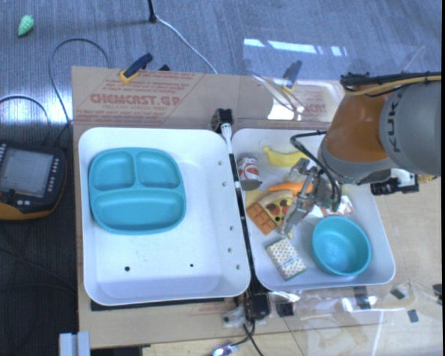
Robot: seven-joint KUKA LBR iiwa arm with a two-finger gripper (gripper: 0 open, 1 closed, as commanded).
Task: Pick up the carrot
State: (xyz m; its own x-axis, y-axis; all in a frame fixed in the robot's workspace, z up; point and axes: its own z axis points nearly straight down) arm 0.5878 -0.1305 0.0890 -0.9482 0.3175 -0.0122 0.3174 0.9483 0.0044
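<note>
Camera view: carrot (282, 188), left of blue bowl (341, 246); likely light, stiff, smooth; grasp mid-length. Gripper (305, 191) touching it; finger state unclear.

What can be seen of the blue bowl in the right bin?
The blue bowl is a round, smooth, plastic-looking dish in plain turquoise. It stands upright, mouth up, with nothing visible inside. It sits on the floor of the right bin, in the corner nearest the camera on the arm's side. The gripper hangs just beyond its far-left rim, above the toy food; contact between them cannot be judged. A small patterned block lies apart to its left.
</note>
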